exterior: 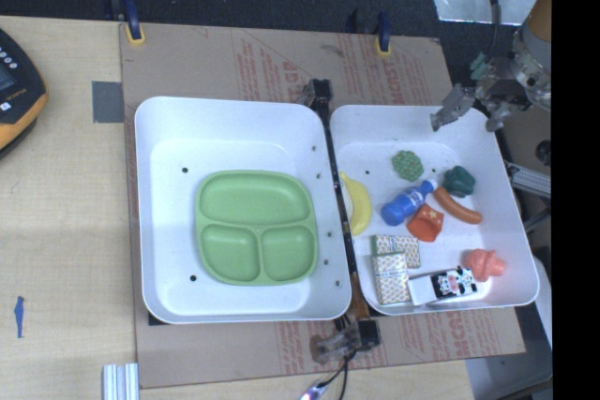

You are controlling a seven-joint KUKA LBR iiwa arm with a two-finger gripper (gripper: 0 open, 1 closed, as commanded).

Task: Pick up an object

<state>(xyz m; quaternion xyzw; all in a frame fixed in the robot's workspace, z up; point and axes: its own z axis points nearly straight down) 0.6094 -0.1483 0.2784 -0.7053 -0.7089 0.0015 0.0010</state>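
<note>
We see the gripper (472, 108) with its two grey fingers (448, 112) spread apart and nothing between them, poised over the far edge of the right white bin (525, 272), well apart from everything in it. The nearest candidates, a knobbly green ball (408, 165) and a dark green lump (458, 180), sit near the bin's far side, close to a blue plastic bottle (405, 204) and an orange sausage shape (458, 206). We judge the crowding risky: descending fingers could nudge neighbours or close on two. The arm reaches in from the right, wrist angled down.

Grey metal claw (473, 111), blue cable, tan wrist housing
</note>
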